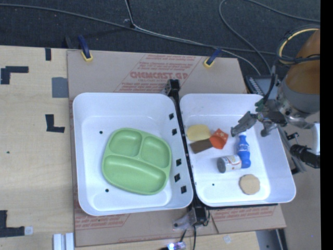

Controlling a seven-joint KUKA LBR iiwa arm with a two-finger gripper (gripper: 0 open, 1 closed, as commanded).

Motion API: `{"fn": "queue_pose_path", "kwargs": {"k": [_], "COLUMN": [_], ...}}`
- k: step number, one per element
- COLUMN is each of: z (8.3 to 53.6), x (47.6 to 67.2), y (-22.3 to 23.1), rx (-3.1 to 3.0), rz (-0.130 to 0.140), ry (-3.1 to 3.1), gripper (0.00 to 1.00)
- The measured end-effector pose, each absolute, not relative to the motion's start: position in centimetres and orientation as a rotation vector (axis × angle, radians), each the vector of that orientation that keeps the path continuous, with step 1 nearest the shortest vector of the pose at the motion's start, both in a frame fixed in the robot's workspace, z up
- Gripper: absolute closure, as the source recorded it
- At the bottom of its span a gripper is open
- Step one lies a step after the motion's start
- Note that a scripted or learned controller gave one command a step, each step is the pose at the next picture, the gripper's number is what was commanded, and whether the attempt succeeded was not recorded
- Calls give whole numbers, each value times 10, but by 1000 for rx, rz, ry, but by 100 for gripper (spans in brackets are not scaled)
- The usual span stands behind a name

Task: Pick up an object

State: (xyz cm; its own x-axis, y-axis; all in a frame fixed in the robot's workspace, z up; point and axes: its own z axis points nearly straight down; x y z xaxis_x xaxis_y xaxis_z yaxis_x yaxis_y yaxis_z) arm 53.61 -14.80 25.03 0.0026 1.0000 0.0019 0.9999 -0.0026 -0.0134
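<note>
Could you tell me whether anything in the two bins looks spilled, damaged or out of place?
Nothing stands out. The green plate lies flat in the left bin. The blue bottle and small can lie on their sides in the right bin, but nothing has spilled or looks broken.

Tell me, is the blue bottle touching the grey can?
Touching. In the camera view the lower end of the blue bottle overlaps the grey can, with no white bin floor between them.

Below the grey gripper (253, 123) sits a blue bottle (243, 151) with a white label. Left of it — an orange block (219, 138), a pale yellow piece (197, 133), a brown bar (201, 146). Farther left, a plain green plate (137, 160) in a white bin (83, 139).
</note>
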Motion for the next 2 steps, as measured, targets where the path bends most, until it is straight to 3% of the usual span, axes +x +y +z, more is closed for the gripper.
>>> {"fn": "queue_pose_path", "kwargs": {"k": [1,2], "z": [257,194], "x": [538,542], "y": [-148,-143], "rx": [-2220,-2216], "rz": [2,7], "ry": [-2222,-2219], "gripper": [0,0]}}
